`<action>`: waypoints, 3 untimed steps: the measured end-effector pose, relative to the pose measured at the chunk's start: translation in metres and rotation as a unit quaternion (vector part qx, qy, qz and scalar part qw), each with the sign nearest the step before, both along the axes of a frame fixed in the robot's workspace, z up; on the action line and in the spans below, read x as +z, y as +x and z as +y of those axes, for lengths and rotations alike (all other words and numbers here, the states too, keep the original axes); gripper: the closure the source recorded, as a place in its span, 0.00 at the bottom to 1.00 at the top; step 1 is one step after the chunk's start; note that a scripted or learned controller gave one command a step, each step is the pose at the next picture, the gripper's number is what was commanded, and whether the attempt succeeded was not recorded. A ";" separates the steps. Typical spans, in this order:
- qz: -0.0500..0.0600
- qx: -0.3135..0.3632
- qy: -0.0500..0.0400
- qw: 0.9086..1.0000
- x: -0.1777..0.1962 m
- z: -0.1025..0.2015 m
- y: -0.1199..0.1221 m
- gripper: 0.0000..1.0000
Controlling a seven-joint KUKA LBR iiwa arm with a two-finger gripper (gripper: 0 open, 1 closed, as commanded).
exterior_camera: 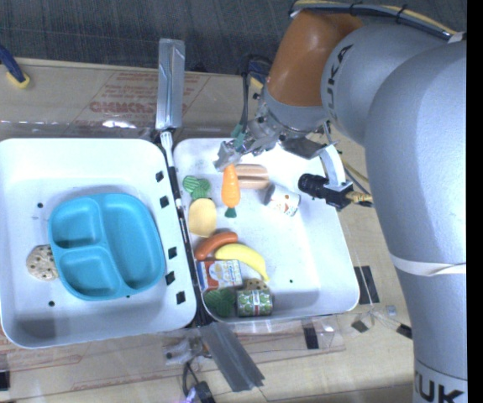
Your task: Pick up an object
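My gripper [238, 148] is low over the far left part of the right bin [329, 259], below the orange wrist band. Just under it lie an orange carrot [230, 187], pointing its green end toward the front, and a hot dog in a bun [254, 175]. The carrot's top end sits right at the gripper's tip; whether it is touched I cannot tell. Further forward in this bin lie a yellow fruit [202, 217], a red sausage [214, 243], a banana [246, 259], a small carton [227, 273] and a green can [254, 301].
A green ridged item [196, 185] lies by the bin's left wall and a small white cup [285, 202] to the carrot's right. The left bin [14, 166] holds a blue divided plate [104, 244] and a cookie [39, 263]. The arm's grey body covers the right side.
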State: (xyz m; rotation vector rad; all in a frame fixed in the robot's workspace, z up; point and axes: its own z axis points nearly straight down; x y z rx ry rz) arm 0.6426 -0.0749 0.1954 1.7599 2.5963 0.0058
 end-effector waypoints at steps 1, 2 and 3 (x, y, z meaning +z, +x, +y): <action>0.004 -0.022 0.000 1.000 -0.001 0.033 0.012 1.00; 0.003 0.129 -0.002 0.992 -0.004 -0.007 0.015 1.00; 0.005 0.239 -0.001 0.971 -0.034 -0.060 -0.043 1.00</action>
